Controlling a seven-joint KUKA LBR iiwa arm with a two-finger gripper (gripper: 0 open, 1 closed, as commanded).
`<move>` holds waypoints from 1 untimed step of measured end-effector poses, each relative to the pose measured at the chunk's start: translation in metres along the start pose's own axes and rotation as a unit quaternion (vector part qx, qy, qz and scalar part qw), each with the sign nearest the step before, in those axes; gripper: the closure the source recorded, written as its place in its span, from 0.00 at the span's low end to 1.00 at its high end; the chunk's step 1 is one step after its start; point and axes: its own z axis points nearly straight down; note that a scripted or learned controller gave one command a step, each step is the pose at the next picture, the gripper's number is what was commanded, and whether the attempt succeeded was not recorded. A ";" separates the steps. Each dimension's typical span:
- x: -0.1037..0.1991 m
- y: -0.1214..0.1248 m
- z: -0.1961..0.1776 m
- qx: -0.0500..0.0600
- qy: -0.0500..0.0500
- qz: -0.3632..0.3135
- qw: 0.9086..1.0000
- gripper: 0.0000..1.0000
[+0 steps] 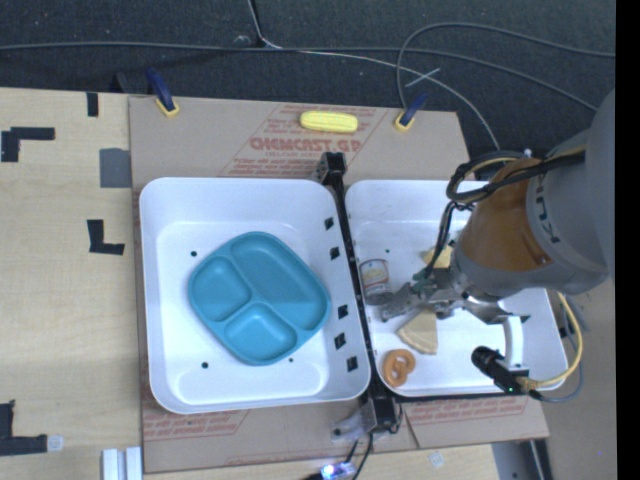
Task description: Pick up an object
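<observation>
My gripper [402,304] is low inside the right bin [400,203], near its left-centre. A tan wedge-shaped piece [422,335] lies just below and right of it, touching or nearly so. A small round can [373,275] stands just left of the gripper, close to the bin divider. An orange pretzel-like ring [398,367] lies at the bin's front left. A small yellow piece [437,258] peeks out beside the wrist. The arm's orange band [497,236] covers the middle of the bin.
The left bin [165,208] holds a blue divided plate [259,296]. A yellow banana-like item [328,121] lies on the cardboard behind the bins. Black cables trail across the dark floor at the back and loop around the wrist.
</observation>
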 end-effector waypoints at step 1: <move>0.000 0.001 -0.011 -0.002 -0.001 0.000 1.000 1.00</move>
